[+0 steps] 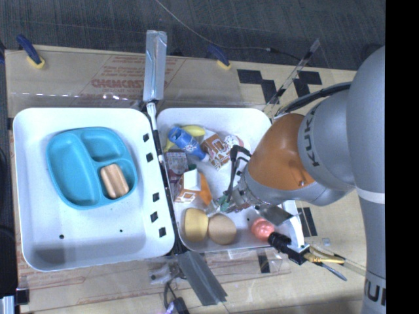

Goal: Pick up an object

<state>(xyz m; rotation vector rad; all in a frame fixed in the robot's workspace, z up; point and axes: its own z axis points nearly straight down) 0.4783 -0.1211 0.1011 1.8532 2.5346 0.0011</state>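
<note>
The right bin [255, 118] holds a heap of small objects: a blue bottle [185, 142], a yellow piece [192, 131], a patterned snack pack [220, 148], a white box [188, 183], an orange stick [205, 190], two tan round pieces [195, 224] [222, 229] and a pink ball [262, 227]. My gripper [227, 203] reaches down into the middle of this bin, just right of the orange stick and above the tan pieces. The bulky orange and grey wrist covers most of it.
The left bin [39, 241] bears a blue divided plate [73, 169] with a brown bread-like roll [114, 180] in its right compartment. A metal bar [154, 64] stands at the divider between the bins. Cables and clamps lie along the bench's far edge.
</note>
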